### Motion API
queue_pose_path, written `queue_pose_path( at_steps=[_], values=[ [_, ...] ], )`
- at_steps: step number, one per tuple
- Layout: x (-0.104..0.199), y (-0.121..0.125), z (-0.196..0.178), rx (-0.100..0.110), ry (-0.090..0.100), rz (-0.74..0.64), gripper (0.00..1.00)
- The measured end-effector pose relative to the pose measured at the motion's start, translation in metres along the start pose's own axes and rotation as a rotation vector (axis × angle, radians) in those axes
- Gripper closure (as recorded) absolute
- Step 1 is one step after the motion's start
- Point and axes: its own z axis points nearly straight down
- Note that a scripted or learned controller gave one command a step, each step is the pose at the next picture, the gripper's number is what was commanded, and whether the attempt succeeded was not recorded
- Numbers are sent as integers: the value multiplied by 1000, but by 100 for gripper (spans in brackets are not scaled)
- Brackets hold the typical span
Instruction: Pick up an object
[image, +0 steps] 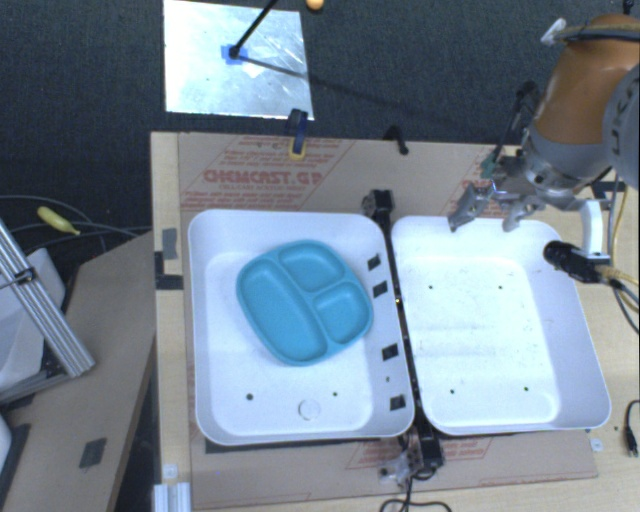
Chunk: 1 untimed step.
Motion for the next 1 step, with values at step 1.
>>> queue_pose_path(
  at_steps=[1],
  values=[
    [8, -56, 0, 4, 1, 2, 0]
  ],
)
